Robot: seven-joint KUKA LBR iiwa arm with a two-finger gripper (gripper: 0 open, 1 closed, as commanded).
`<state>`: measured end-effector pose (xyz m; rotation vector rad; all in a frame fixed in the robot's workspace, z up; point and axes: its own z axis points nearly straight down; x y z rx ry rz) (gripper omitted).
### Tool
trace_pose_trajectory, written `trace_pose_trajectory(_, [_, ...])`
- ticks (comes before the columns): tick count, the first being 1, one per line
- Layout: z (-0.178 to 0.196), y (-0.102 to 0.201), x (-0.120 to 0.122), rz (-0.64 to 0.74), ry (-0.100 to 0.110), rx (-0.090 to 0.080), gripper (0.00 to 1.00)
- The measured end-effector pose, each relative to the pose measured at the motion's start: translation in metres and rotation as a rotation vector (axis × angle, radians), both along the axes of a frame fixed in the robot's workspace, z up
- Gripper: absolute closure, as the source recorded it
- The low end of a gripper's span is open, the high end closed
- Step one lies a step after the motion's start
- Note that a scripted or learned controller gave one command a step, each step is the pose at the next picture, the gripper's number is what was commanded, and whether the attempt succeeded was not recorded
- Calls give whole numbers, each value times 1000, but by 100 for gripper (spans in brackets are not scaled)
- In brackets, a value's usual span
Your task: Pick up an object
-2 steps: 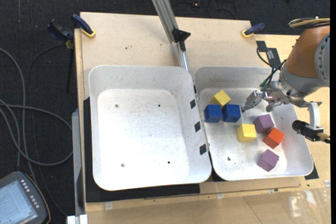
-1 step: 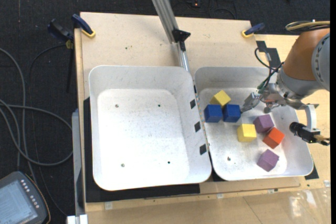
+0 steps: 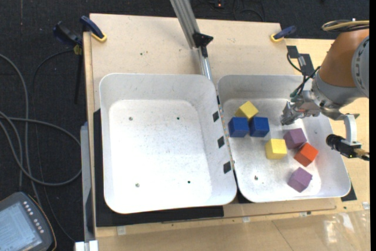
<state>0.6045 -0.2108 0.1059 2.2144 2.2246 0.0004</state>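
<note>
A grey robot arm (image 3: 346, 70) with an orange band reaches in from the right over the right-hand white bin (image 3: 335, 188). Its gripper (image 3: 292, 113) hangs low near the bin's upper middle, just above a purple cube (image 3: 294, 138); the tip is small and blurred, so whether it is spread or closed, or touching anything, cannot be told. Seven cubes lie in this bin: two blue cubes (image 3: 238, 127) touching side by side, a yellow cube (image 3: 247, 110) behind them, another yellow cube (image 3: 275, 149), an orange cube (image 3: 306, 154) and a second purple cube (image 3: 300, 178)
</note>
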Motion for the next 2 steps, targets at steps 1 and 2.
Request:
trace_pose_trajectory(1, [63, -1, -3, -2, -6, -2, 100])
trace_pose_trajectory(2, [126, -7, -1, -2, -7, -3, 100])
